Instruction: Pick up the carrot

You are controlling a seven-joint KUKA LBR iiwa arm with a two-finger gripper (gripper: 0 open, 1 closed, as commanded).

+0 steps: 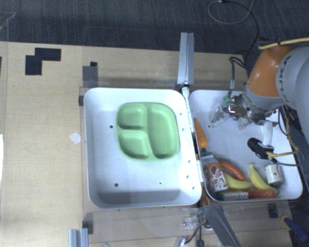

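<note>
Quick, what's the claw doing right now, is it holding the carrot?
Claw: cannot be told whether open or closed; it hangs over the upper part of the right bin. Nothing visibly held. The carrot lies apart from it, against the bin's left wall.

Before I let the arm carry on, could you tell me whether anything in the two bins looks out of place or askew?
Nothing looks spilled or damaged. The carrot lies hard against the right bin's left wall, apart from the other items crowded along that bin's near edge. The green tray sits slightly turned in the left bin.
</note>
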